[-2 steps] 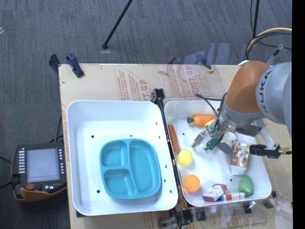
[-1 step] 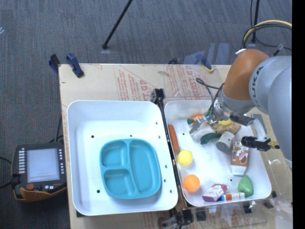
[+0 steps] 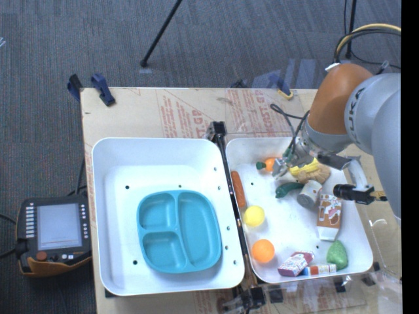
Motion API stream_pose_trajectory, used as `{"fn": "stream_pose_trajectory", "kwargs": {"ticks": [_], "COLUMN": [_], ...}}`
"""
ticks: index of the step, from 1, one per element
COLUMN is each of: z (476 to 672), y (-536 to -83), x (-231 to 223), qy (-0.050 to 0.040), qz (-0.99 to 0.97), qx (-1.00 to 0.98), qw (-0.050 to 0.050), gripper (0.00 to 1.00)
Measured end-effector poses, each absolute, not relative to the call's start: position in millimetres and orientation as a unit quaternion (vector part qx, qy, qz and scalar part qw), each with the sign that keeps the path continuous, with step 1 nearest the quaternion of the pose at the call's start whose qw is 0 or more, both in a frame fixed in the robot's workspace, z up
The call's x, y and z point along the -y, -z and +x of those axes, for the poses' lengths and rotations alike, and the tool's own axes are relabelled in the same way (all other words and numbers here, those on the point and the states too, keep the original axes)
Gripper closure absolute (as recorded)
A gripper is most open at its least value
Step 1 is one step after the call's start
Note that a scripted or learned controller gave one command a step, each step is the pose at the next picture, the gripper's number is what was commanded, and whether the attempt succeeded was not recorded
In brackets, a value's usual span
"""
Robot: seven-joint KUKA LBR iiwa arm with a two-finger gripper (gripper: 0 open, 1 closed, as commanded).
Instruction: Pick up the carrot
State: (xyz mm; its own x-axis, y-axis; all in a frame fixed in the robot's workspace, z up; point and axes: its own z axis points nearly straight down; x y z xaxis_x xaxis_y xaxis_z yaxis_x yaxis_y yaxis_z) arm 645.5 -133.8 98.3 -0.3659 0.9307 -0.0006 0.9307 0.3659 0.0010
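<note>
The jaws (image 3: 283, 165) are seen low in the right bin (image 3: 364, 241), at its far side; whether they are open or closed cannot be told. A small orange carrot (image 3: 269, 165) lies just beside the jaws, on their left. Nearer the camera than the jaws, a yellow ball (image 3: 254, 216) and an orange ball (image 3: 262, 250) rest. Well to the left, a blue divided plate (image 3: 178, 230) sits in the left bin (image 3: 118, 169) on the worktop (image 3: 170, 110).
</note>
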Motion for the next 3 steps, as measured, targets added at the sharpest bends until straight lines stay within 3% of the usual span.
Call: {"fn": "stream_pose_trajectory", "kwargs": {"ticks": [1, 2, 3], "z": [600.3, 601.1, 644.9], "y": [-86, -87, -88], "x": [140, 140, 139], "qy": [0.0008, 0.0002, -0.0005], "qz": [0.57, 0.57, 0.642], "qx": [-0.822, -0.822, -0.767], "qw": [-0.002, -0.001, -0.001], "gripper": [1.0, 0.0, 0.0]}}
